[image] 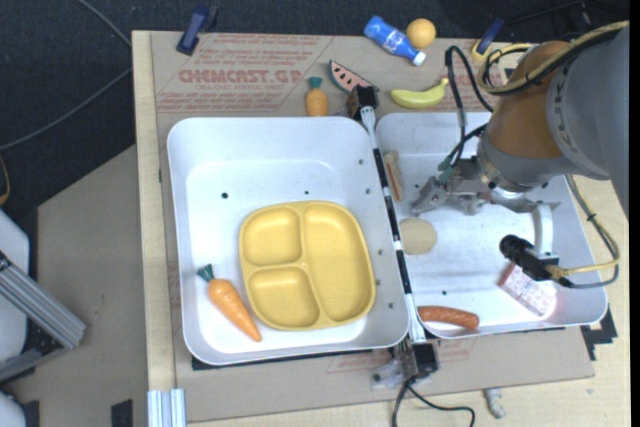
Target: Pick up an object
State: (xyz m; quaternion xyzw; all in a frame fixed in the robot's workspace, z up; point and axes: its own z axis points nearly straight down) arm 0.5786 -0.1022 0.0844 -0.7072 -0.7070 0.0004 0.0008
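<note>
Nearest you, at the near rim of the right bin (590, 310), lies a reddish sausage-shaped piece (448, 317). Just left of it, across the rim, the left bin (190, 175) holds a yellow divided plate (305, 265) and, at its near-left corner, a toy carrot (230, 303) lying beside the plate.

Look into the right bin and you find a pale round object (417, 236) near its left wall, a pink patterned packet (528, 288) toward its near-right side, and a thin brown stick (392, 177) along the left wall.

Your arm (560, 115) comes in from the right and hangs over the right bin. Its gripper (450, 195) sits just beyond the pale round object, a little to its right, with nothing visible between its tips. You cannot tell whether the pincer is apart or together; the metal parts blur into one another.

On the bench (240, 75) beyond the bins you see a small orange carrot-like piece (317, 101), a watermelon slice (346, 75), a banana (418, 95), a blue bottle (392, 39) and an orange ball (421, 31). Farther left lies a blue clip (195, 28).
</note>
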